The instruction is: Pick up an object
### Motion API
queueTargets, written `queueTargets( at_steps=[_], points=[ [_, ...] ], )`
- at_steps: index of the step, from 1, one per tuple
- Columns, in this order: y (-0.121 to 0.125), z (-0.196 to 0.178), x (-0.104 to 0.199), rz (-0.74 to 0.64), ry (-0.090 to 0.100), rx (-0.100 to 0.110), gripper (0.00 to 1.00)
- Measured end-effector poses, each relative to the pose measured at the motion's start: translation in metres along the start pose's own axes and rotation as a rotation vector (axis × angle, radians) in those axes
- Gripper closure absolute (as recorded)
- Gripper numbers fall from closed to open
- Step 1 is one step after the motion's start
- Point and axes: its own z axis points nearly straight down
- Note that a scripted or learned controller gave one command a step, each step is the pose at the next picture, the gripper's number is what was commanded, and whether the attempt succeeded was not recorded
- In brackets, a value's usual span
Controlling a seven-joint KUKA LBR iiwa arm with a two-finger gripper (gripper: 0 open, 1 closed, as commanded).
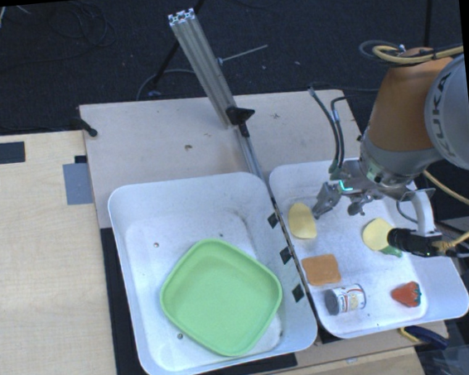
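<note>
Closest to the camera, along the right bin's (447,306) near edge, there's a small can (345,299) on its side and a red strawberry-looking thing (406,294) by the near right corner, with an orange-brown square (321,270) just behind the can. My claw (341,199) hovers open with nothing in it over the far part of that bin, near a pale yellow piece (302,220) at its left edge, and another yellow piece (377,233) lies toward its right edge. The left bin (136,203) holds a green square plate (221,296).
</note>
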Motion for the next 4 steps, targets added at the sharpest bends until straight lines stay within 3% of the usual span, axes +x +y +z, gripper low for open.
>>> queueTargets(
  at_steps=[1, 3, 4],
  points=[
    [0.000, 0.000, 0.000, 0.000, 0.000, 0.000, 0.00],
    [-0.005, 0.096, -0.002, 0.000, 0.001, 0.005, 0.00],
    [-0.004, 0.083, -0.003, 0.002, 0.000, 0.000, 1.00]
  ],
)
